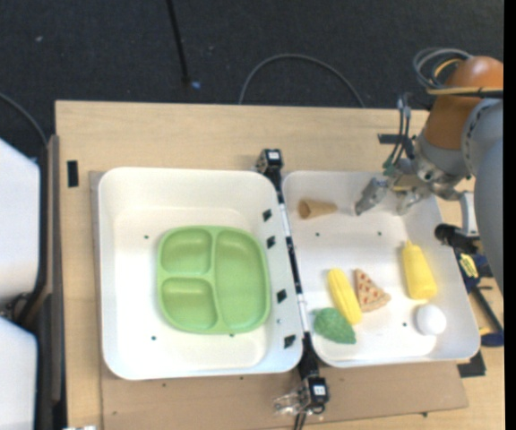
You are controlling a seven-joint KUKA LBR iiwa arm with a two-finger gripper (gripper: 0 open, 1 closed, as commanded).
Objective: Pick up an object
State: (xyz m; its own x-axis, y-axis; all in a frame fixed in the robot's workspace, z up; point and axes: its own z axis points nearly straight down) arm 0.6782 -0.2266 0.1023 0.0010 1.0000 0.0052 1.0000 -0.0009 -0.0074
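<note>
While the tool (385, 195) gapes wide, a ridged cone (316, 208) lies just beside it.

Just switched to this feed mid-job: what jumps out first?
The green divided tray lies alone in the left bin. The right bin holds scattered toy food: a cone at its far end, corn and a pizza slice nearer. The gripper hovers just right of the cone.

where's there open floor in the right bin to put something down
Bare floor lies in the right bin middle, between the cone and gripper above and the corn below. Crowded: the lower part, with corn, pizza slice, yellow bottle, egg, green leaf.
</note>
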